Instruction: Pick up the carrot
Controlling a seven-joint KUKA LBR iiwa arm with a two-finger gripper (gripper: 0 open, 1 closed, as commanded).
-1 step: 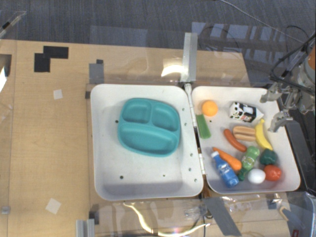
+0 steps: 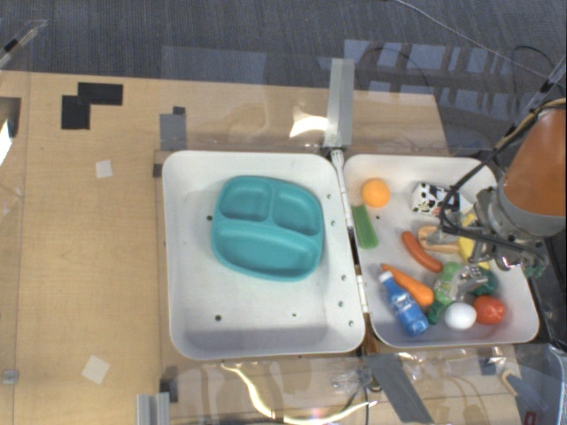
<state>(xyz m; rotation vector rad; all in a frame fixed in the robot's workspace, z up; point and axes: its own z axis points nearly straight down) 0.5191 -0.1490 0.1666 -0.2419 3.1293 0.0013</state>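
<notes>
White egg (image 2: 460, 315) nearest — carrot (image 2: 411, 284) beside blue bottle (image 2: 403, 304), label unreadable.

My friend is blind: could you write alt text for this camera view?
A robot arm reaches over the right bin, which holds a carrot among toy foods; the left bin holds a teal divided plate.

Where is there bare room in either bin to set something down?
Left bin: a wide bare band surrounds the teal divided plate, widest along the near wall. Right bin: crowded; the only bare patch lies between the green stick and the carrot.
</notes>
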